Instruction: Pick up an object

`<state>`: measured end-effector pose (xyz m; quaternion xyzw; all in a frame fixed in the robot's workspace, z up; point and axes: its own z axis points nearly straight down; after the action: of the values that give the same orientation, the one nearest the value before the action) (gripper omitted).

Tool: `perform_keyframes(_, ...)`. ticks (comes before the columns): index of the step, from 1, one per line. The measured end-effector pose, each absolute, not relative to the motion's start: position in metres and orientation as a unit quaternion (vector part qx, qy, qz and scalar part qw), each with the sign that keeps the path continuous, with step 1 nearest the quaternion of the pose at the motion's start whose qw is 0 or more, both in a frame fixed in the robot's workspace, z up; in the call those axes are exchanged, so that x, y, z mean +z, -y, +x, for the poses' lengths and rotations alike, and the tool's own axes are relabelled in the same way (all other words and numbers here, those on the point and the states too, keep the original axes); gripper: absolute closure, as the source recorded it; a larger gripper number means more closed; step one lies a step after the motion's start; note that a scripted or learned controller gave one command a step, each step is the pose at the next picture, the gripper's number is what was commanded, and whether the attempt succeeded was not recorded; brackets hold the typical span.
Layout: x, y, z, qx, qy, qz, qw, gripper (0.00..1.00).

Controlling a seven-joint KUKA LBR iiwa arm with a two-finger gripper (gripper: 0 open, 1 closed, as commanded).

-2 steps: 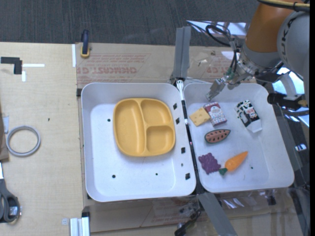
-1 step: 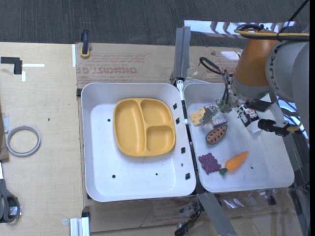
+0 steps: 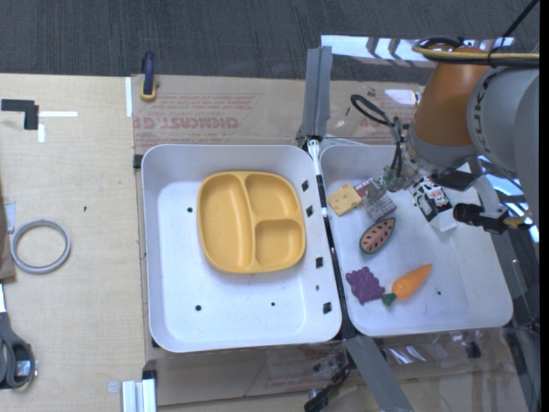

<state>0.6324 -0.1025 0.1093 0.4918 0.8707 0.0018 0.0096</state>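
The right bin (image 3: 480, 303) holds a yellow cheese wedge (image 3: 344, 199), a brown oval slice with dark seeds (image 3: 377, 235), a purple grape bunch (image 3: 365, 284) and an orange carrot (image 3: 410, 281). My gripper (image 3: 376, 194) hangs low over the back of this bin, just right of the cheese wedge and just above the oval slice. I see nothing lifted by it. The grey arm with its orange band (image 3: 448, 101) reaches in from the upper right.
The left bin (image 3: 171, 316) holds a yellow divided plate (image 3: 251, 221). On the bench at the left lie a grey ring (image 3: 39, 245) and scissors (image 3: 15, 359). A divider wall (image 3: 322, 230) separates the two bins.
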Motion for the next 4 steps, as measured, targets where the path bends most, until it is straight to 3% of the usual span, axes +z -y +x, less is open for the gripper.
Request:
perform_keyframes(1,0.109,0.102,0.632,0.0017,-0.871,0.492,0.01,0.0)
perform_keyframes(2,0.093,0.14,0.636,-0.0005,-0.898,0.44,0.002,0.0)
perform_keyframes(3,0.091,0.132,0.581,-0.0012,-0.685,0.729,-0.001,0.0)
perform_keyframes(4,0.1,0.133,0.581,-0.0021,-0.685,0.728,0.0,1.0)
